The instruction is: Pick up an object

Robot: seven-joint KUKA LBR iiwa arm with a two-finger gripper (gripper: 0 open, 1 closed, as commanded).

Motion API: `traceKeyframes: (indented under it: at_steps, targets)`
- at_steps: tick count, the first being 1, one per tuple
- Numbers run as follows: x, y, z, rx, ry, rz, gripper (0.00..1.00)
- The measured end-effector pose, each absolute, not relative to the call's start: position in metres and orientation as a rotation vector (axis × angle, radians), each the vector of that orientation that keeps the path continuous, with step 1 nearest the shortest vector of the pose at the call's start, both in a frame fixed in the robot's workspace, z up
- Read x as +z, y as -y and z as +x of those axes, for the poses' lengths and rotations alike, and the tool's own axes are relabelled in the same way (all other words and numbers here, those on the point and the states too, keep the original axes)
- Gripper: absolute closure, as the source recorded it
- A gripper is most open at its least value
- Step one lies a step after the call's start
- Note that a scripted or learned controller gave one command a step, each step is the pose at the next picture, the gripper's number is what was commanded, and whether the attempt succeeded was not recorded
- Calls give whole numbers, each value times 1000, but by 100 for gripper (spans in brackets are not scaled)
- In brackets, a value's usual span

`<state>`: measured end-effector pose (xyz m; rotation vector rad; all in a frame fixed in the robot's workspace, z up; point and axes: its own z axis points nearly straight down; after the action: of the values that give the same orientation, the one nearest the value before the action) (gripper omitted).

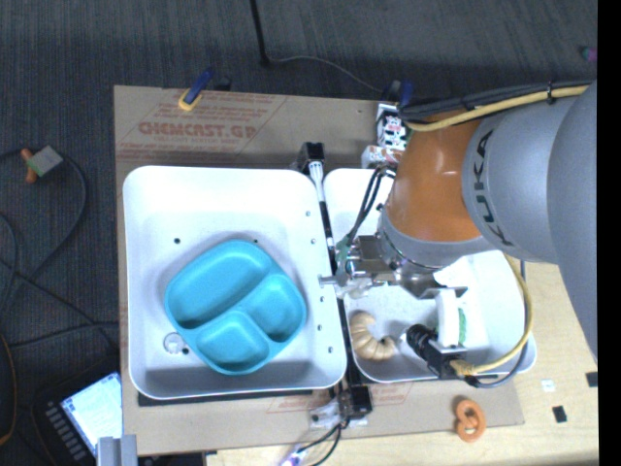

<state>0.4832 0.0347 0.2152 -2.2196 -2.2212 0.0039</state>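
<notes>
My gripper (357, 272) hangs low over the left side of the right bin (505, 365), close to the wall between the two bins. A tan, curled, pastry-like object (373, 336) lies in that bin just in front of the gripper, apart from it. The arm's grey and orange body hides most of the right bin. In the left bin (146, 212) sits a blue divided plate (233, 304), with a small clear ring (173, 342) beside its front left corner.
An orange ring-shaped piece (470, 418) lies on the bench in front of the right bin. A black-tipped clamp (312, 155) stands at the back where the two bins meet. Cables run across the floor at the left.
</notes>
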Motion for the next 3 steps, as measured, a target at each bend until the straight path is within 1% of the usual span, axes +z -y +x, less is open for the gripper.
traceKeyframes:
  at_steps: [1, 2, 3]
  targets:
    - [213, -64, 483, 4, 2223, -2218, 100]
    - [147, -108, 531, 5, 2221, -2220, 100]
    - [271, -152, 578, -1, 2224, -2221, 100]
